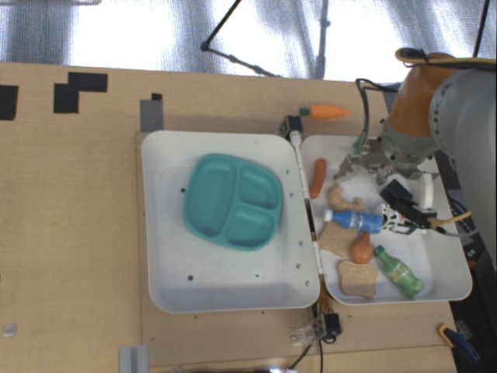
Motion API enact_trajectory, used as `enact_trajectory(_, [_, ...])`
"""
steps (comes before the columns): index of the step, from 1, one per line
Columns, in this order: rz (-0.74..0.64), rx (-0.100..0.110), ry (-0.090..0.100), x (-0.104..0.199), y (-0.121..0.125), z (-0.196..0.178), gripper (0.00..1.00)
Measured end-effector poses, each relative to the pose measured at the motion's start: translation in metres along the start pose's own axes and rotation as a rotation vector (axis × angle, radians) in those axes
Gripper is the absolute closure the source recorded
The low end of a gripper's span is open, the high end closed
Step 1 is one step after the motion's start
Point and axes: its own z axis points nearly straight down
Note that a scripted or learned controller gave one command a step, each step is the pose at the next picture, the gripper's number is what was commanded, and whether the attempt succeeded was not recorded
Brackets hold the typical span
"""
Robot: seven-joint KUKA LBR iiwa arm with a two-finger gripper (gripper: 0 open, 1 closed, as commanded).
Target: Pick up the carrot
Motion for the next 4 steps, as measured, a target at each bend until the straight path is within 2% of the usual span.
enact_trajectory(1, [-0.027, -0.019, -0.007, -0.005, 0.026, -0.193, 0.00])
enact_trajectory(2, [0.156, 0.004, -0.003, -0.082, 0.019, -0.131, 0.00])
enact_trajectory(3, [0.512, 0.001, 0.000, -0.036, 0.022, -0.146, 0.00])
enact_trajectory(4, [0.493, 0.014, 0.003, 0.036, -0.040, -0.084, 0.00])
